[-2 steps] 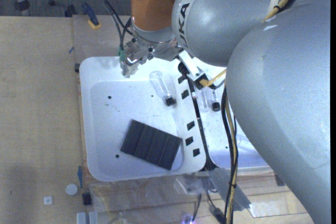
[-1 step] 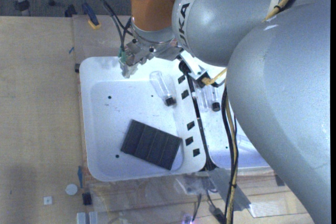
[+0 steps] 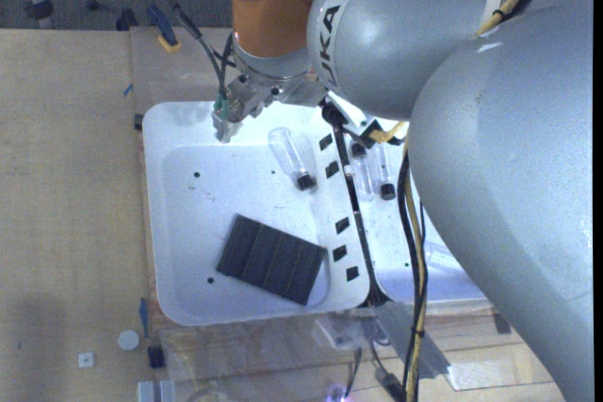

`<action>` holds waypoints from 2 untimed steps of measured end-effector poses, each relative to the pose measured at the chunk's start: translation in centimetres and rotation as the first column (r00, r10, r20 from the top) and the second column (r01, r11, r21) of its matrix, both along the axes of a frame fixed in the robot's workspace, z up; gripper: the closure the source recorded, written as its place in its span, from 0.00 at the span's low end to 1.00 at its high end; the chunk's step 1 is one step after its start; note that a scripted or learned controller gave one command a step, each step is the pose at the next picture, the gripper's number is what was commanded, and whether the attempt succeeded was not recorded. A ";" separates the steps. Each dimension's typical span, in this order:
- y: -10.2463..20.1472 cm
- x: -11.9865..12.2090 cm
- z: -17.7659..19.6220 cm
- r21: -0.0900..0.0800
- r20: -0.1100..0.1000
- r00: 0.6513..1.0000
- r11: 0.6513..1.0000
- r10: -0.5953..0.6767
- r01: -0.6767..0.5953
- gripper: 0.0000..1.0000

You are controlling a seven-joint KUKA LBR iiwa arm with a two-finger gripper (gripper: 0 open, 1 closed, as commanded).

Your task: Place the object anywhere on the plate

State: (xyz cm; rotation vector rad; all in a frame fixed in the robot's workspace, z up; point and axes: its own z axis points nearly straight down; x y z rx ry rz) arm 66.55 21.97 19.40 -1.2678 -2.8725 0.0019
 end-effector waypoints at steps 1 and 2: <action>0.1 -0.5 -0.7 0.001 0.001 0.992 0.992 0.128 -0.128 1.00; 0.3 -1.4 3.6 0.001 0.007 0.967 0.967 0.255 -0.255 1.00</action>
